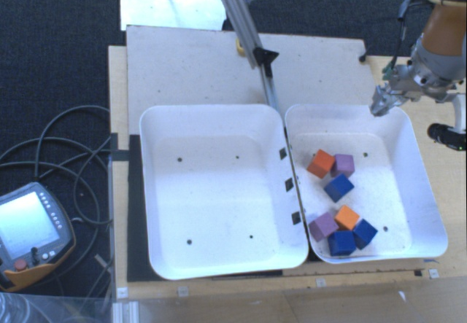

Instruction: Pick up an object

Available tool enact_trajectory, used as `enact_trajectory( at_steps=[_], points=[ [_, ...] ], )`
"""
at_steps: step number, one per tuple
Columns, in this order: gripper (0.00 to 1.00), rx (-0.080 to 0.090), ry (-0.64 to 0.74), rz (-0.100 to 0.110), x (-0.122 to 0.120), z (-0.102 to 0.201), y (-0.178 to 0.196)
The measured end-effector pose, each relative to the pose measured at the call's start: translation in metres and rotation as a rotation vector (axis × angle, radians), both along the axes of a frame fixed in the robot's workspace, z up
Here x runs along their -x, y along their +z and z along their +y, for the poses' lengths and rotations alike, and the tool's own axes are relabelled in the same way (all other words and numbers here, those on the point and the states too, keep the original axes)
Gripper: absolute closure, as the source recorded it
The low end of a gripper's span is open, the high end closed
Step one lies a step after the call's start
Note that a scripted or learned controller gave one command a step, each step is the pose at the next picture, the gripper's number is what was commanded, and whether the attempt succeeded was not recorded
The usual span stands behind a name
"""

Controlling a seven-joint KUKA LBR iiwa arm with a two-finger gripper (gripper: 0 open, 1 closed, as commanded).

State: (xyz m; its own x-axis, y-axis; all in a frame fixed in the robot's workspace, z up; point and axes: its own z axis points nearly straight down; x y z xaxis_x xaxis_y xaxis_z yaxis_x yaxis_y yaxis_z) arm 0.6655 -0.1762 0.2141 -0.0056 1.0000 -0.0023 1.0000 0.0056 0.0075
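Observation:
The right bin (417, 161) holds several small cubes. An orange cube (320, 163), a purple cube (344, 165) and a blue cube (338, 187) lie near its middle. Toward the front sit a purple cube (322, 226), an orange cube (347, 217) and two blue cubes (341, 243) (365, 232). My gripper (382, 104) hangs over the bin's far right rim, well above and behind the cubes, with nothing seen in it. Its tips are too small to read.
The left bin (157, 168) stands beside the right one. A metal pole (237, 8) slants down to the bins' shared far edge. Cables and a teach pendant (29, 230) lie off the bench at left.

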Motion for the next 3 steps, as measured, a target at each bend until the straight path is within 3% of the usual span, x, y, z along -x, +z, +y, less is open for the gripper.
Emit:
enact_trajectory(
  at_steps=[1,2,3],
  points=[
    [1.00,0.000,0.000,0.001,-0.001,0.000,0.024],
    [1.00,-0.003,0.003,0.005,0.012,0.048,0.034],
    [1.00,-0.004,0.004,0.008,0.023,0.097,0.021]
  ],
)
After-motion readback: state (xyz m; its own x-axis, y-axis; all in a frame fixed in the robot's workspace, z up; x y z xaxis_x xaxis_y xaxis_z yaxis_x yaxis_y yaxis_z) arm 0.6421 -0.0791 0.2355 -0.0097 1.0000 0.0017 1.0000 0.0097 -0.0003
